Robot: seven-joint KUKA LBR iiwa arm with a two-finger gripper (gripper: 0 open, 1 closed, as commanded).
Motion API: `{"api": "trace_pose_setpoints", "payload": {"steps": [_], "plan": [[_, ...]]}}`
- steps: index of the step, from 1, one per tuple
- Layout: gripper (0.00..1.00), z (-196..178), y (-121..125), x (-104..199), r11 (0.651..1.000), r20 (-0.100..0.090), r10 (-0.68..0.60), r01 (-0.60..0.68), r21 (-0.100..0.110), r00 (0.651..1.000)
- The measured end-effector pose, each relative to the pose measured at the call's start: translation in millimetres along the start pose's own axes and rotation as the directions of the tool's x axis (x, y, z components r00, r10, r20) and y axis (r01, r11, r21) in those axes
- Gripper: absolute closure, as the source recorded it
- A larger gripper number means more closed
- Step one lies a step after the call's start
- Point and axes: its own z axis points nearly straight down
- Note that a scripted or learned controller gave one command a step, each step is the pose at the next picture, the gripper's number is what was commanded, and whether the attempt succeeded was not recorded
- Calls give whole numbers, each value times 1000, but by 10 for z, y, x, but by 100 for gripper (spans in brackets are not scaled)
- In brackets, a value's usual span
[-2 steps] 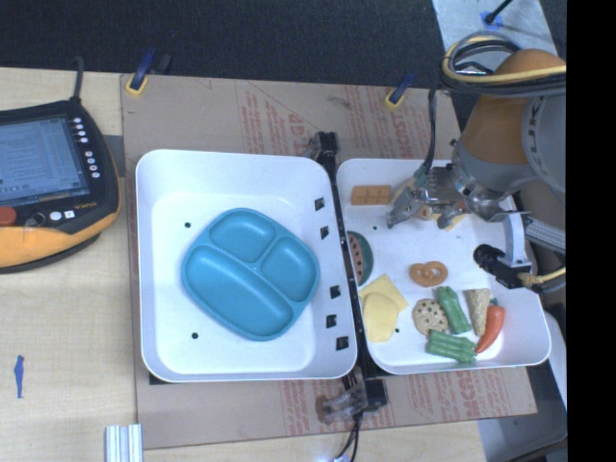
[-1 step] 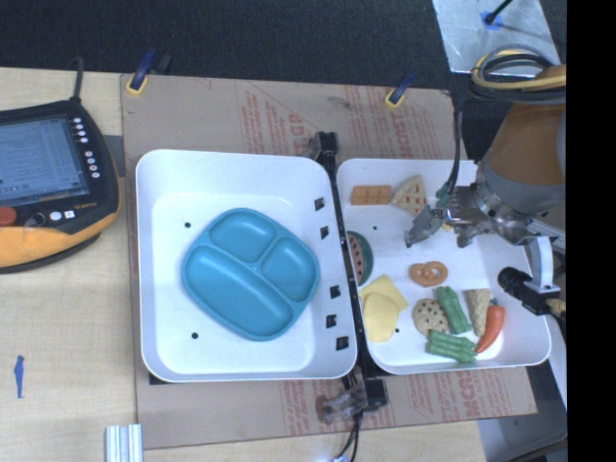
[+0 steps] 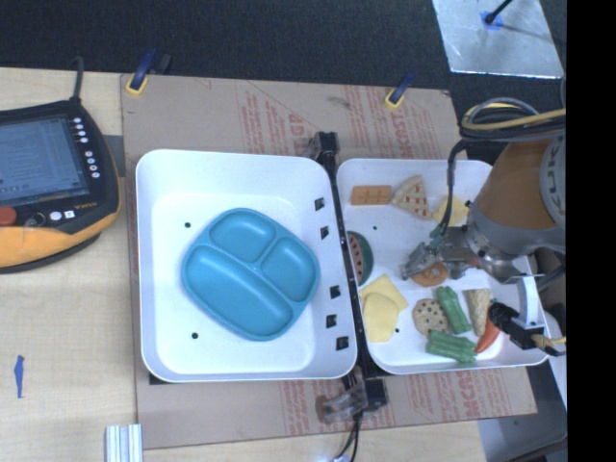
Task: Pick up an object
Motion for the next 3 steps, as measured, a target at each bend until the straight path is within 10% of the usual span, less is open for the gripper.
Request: {"api": "trace_pose_setpoints", "payload": {"steps": [1, 2, 3], "plan": [[100, -169, 36, -1, 1000, 2, -2, 2, -10, 1000], [0, -161, 31, 1, 1000, 2, -3, 3, -9, 1000], [0, -22, -533, 247, 1000, -1, -1, 1, -4, 1000]]}}
